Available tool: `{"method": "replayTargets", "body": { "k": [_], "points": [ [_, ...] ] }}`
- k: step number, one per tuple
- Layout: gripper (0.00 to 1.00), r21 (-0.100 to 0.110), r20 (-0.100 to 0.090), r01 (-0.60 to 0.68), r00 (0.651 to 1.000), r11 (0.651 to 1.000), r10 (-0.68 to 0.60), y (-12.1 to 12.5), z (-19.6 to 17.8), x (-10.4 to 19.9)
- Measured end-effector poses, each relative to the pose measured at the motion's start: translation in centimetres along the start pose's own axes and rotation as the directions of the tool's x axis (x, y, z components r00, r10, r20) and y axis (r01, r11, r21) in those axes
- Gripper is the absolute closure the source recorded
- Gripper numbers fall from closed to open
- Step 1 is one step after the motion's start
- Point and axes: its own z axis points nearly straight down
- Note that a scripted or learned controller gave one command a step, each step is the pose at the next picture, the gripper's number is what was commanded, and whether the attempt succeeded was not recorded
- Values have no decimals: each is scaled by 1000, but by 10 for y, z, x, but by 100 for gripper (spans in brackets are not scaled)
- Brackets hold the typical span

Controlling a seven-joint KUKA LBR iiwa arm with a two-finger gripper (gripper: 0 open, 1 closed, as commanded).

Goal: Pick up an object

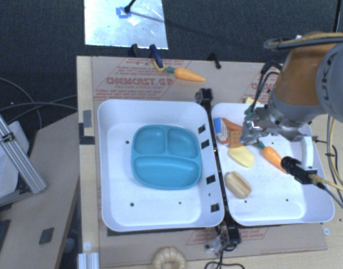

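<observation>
Gripper (251, 134), aperture and load indiscernible, at 10 o'clock in the right bin (278, 198); orange piece (234, 132) at its 9 o'clock, carrot (272, 157) at 4 o'clock: such crowding risks a glancing, displacing grasp.

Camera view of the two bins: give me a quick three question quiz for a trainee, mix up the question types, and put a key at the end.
1. True or false: the blue divided plate lies in the left-hand bin.
2. Where is the gripper? A, over the left-hand bin. B, over the right-hand bin. C, beyond both bins.
3. Short answer: what food is the orange toy on the cardboard behind the bins shaped like?

Key: 1 true. 2 B. 3 a carrot.
</observation>
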Motion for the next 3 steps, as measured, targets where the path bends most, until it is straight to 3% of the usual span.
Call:
{"method": "replayTargets", "body": {
  "k": [1, 2, 3],
  "points": [
    [100, -1, 1, -2, 1000, 1000, 2, -1, 4, 30],
    [100, -1, 2, -9, 1000, 1000, 9, 0, 0, 17],
    [100, -1, 1, -4, 1000, 1000, 4, -9, -10, 26]
  ]
}}
